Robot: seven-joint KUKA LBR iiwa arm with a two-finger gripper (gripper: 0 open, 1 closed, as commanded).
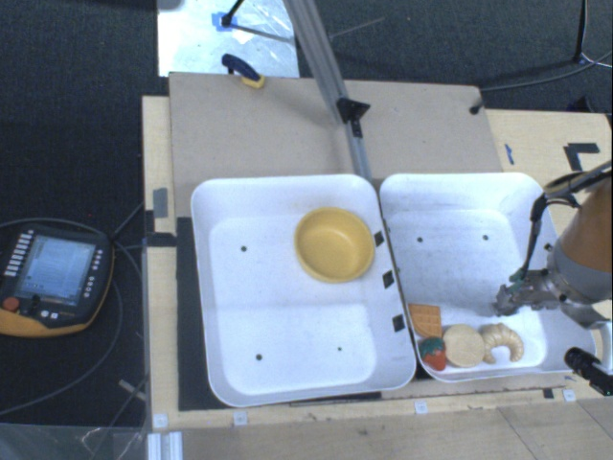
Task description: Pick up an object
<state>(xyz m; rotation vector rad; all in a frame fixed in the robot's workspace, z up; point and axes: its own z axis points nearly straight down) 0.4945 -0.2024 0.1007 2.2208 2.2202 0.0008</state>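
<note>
Left bin (230, 305): a shallow white tray at centre frame, holding one yellow bowl (334, 244) that sits upright in its upper right part, near the wall shared with the neighbouring tray.

Right bin (450, 218): the matching white tray at right of centre, its contents gathered along the lower edge.

Contents, right bin: an orange-tan cracker (425, 318) at lower left; just below it a small red and green piece (434, 353); beside that a round pale biscuit (464, 345); then a croissant (504, 341) curled at the lower right. The biscuit and the croissant touch or nearly touch.

My end effector (510, 300): low over the right bin at the right of the frame, just above the croissant and apart from it. I cannot tell how its grasping parts stand, and nothing shows in its grip.

My arm (586, 257): grey with an orange band, entering from the right edge.

Tabletop (287, 127): tan board under both bins.

Floor, left of frame: a teach pendant (53, 276) with a lit screen.
</note>
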